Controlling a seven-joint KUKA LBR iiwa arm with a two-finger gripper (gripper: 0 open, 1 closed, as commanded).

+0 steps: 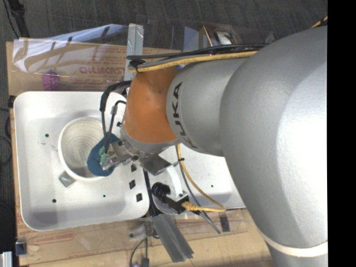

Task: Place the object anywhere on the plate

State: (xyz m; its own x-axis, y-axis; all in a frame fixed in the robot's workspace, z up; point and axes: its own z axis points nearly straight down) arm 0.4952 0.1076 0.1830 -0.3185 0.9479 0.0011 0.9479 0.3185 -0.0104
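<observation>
Arm [261,115] is pale grey, orange band [147,107] above the wrist, black lettering on the grey just at 3 o'clock of the band. Bin [33,149] is plain white with a few small dark dots. Plate [78,143] is off-white with fine concentric ridging. Blue disc [95,161] at the plate's 4 o'clock rim, a bit of green on it. Yellow cable [194,57] and black ones run over the arm. Bench [33,54] is brown cardboard with faded red print, purple patch [50,80] at 10 o'clock.
</observation>
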